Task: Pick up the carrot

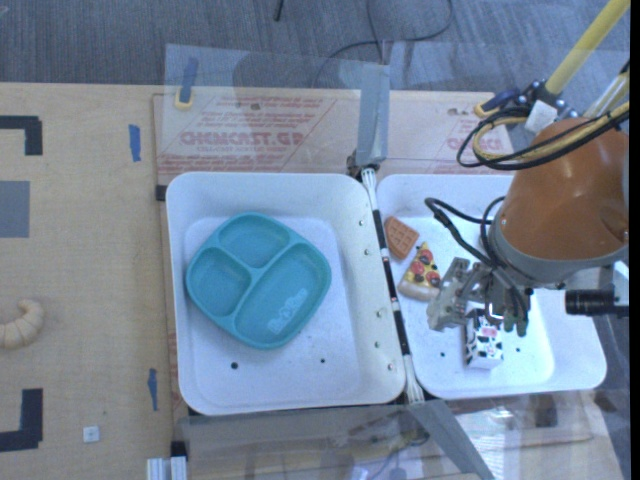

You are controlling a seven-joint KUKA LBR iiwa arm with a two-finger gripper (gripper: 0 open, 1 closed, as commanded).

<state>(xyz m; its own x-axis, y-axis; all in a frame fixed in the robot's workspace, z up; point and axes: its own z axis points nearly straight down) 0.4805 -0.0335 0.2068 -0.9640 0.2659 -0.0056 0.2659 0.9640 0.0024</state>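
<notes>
While over the right bin (pixel 575 368), the hand (pixel 478 306) hovers — near toys.

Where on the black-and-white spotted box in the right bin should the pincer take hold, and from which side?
Probably across the short sides of the spotted box, coming straight down from above. It lies flat on the floor of the right bin, its long axis running roughly up and down the view, with bare floor on both flanks. The pincer hangs just beyond its far end.
</notes>
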